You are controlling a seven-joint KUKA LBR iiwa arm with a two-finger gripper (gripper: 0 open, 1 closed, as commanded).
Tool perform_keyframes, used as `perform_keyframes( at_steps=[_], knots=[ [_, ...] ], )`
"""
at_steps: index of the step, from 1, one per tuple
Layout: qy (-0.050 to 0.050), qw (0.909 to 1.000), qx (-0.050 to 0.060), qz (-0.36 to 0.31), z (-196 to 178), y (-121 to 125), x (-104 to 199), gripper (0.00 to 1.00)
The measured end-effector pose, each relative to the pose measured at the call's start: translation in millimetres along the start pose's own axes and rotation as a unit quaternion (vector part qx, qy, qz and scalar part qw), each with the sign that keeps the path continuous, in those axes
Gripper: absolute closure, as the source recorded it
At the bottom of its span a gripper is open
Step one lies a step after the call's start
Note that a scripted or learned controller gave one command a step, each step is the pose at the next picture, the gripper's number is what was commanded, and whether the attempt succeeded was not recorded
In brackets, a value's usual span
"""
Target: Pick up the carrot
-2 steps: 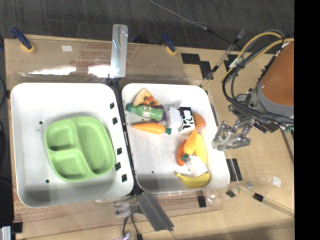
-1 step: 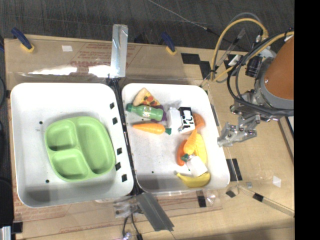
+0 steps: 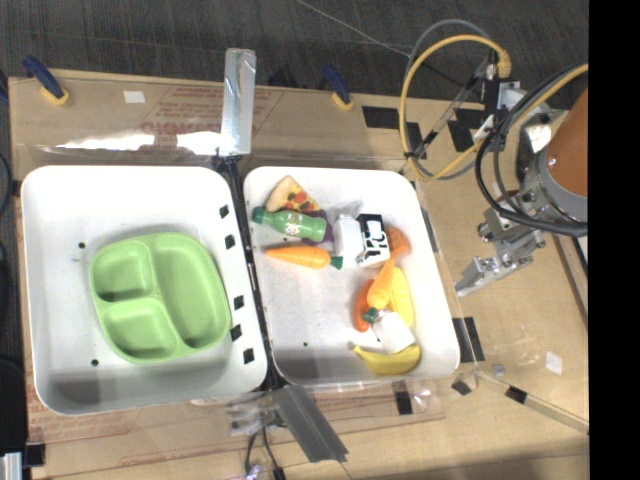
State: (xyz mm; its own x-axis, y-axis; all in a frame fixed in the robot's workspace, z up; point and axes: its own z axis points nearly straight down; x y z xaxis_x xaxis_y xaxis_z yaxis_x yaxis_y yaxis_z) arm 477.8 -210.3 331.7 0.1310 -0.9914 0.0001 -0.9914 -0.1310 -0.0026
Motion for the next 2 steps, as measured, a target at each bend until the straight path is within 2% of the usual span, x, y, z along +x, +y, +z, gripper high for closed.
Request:
perform_keyframes(
  at_steps=[1, 2],
  knots=[
    [-0.003, 0.9791, -0.003, -0.203, 60.2, 0.0, -6.4, 1.00],
    [-0.002, 0.9260, -0.002, -0.378, 85.0, -1.2, -14.2, 1.00]
  ],
)
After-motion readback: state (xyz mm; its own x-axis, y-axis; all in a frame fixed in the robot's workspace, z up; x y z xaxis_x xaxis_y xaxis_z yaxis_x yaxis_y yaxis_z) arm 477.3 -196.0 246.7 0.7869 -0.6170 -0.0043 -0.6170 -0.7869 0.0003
